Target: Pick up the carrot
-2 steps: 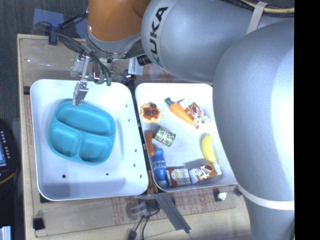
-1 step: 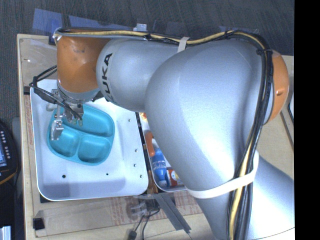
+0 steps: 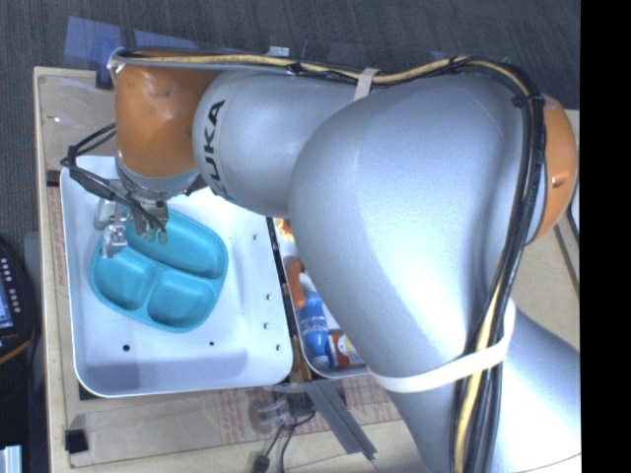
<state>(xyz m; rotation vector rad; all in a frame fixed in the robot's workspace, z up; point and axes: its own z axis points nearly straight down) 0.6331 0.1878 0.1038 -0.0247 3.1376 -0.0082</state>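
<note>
The arm (image 3: pixel 394 195) extends from the right across both bins; its bulk covers most of the right bin (image 3: pixel 314 358). The gripper (image 3: pixel 138 223) sits over the left bin (image 3: pixel 177 363), at the upper left edge of a blue divided tray (image 3: pixel 173 279); whether the fingers are open or closed cannot be determined, and nothing is visibly held. A narrow orange item, possibly the carrot (image 3: pixel 294 282), lies in the visible strip of the right bin, beside a blue bottle (image 3: pixel 315 328); both bins rest on the desk (image 3: pixel 49 116).

We can read only the black letters "UKA", part of a brand name, on the grey arm (image 3: pixel 394 195).
</note>
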